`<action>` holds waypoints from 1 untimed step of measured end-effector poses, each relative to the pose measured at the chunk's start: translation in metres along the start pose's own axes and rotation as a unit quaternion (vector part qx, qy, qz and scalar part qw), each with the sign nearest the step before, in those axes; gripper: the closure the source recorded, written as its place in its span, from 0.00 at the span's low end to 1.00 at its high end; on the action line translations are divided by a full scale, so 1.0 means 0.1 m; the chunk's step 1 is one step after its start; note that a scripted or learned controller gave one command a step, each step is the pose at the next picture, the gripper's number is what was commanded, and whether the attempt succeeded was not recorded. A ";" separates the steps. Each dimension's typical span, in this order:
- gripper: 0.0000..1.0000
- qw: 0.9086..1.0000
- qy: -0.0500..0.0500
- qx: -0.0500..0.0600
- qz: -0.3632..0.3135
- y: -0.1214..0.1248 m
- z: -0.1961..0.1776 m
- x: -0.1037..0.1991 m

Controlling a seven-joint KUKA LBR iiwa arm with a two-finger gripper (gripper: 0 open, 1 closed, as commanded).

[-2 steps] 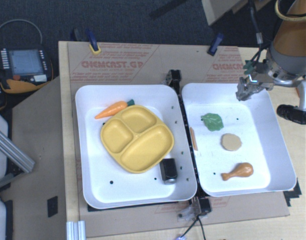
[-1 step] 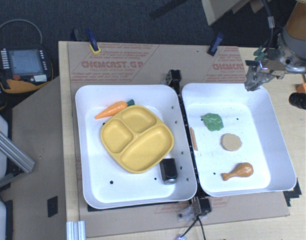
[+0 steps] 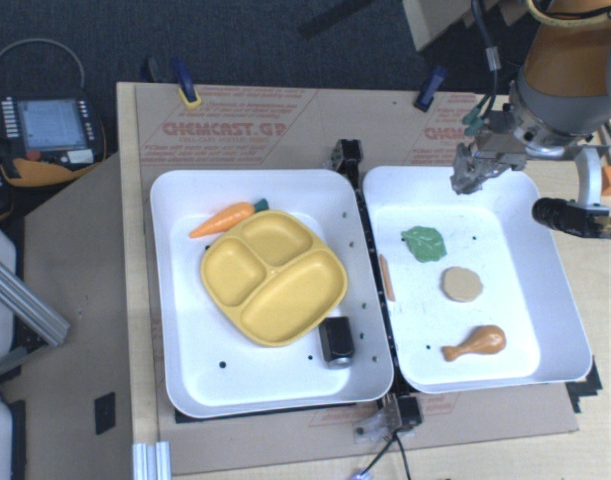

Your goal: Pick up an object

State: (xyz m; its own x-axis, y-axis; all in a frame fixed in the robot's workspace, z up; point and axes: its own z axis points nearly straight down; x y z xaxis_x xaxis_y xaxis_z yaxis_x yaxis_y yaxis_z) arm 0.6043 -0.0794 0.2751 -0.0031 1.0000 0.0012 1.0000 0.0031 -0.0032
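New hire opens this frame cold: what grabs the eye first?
Probably the big yellow three-compartment plastic plate filling the middle of the left white bin, with an orange toy carrot lying at its upper-left edge and a small black block at its lower-right. Next, the grey arm's gripper over the far edge of the right white bin, above a green leafy toy, a round tan biscuit and a brown toy drumstick.

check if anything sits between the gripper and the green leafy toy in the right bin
Nothing visible does. The gripper hangs over the right bin's far edge, and only bare white floor lies between it and the green leafy toy. The round biscuit and drumstick lie nearer the camera.
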 end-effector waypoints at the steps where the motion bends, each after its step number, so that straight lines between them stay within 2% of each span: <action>1: 1.00 1.000 0.000 -0.001 0.000 -0.02 0.02 0.46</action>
State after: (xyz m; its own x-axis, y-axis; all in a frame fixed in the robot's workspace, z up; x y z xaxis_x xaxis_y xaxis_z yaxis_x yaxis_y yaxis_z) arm 0.6025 -0.0339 0.2729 -0.0038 1.0000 0.0011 1.0000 0.0038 -0.0018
